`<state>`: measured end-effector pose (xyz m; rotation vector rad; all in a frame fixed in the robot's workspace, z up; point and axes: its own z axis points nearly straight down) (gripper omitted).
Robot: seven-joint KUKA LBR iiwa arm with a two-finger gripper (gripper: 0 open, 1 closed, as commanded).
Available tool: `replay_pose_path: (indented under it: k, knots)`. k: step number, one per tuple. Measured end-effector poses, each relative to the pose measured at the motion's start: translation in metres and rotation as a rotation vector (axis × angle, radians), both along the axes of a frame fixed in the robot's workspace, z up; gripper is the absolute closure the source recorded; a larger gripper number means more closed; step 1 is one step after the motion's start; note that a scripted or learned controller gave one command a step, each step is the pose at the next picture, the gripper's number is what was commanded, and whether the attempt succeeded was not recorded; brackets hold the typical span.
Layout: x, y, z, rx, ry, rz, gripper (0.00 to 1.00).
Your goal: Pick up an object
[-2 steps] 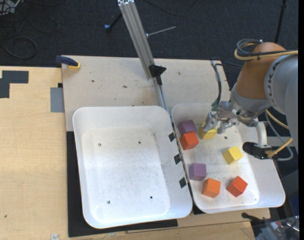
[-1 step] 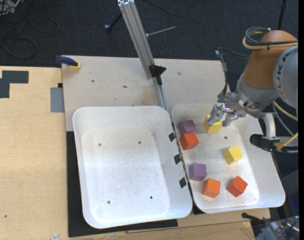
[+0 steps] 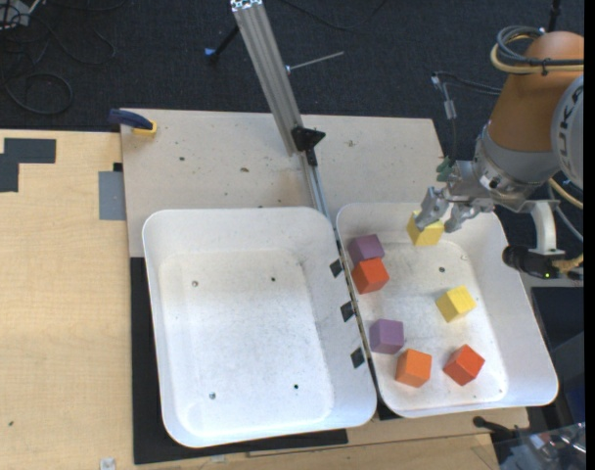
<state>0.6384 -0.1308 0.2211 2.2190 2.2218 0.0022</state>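
My gripper [image 3: 436, 219] hangs over the far end of the right bin [image 3: 518, 306], shut on a yellow block [image 3: 426, 232] that shows between its fingertips. In that bin lie a purple cube [image 3: 366, 247] touching a red cube [image 3: 371, 275], a second yellow cube [image 3: 455, 303], another purple cube [image 3: 386, 336], an orange cube [image 3: 413, 367] and a red cube [image 3: 464, 364]. The grey arm with its orange band [image 3: 532, 76] reaches in from the right.
The left bin [image 3: 170, 262] sits beside the right one, with black clips [image 3: 344, 311] along the shared edge. A slanted aluminium rail [image 3: 273, 76] rises behind the bins. A small blue and yellow clamp [image 3: 133, 120] lies at the bench's far left corner.
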Motion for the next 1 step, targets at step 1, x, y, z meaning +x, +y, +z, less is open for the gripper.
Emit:
replay_pose_path:
  k: [1]
  knots:
    - [-0.0069, 0.0022, 0.0457, 0.0, 0.001, 0.001, 1.0]
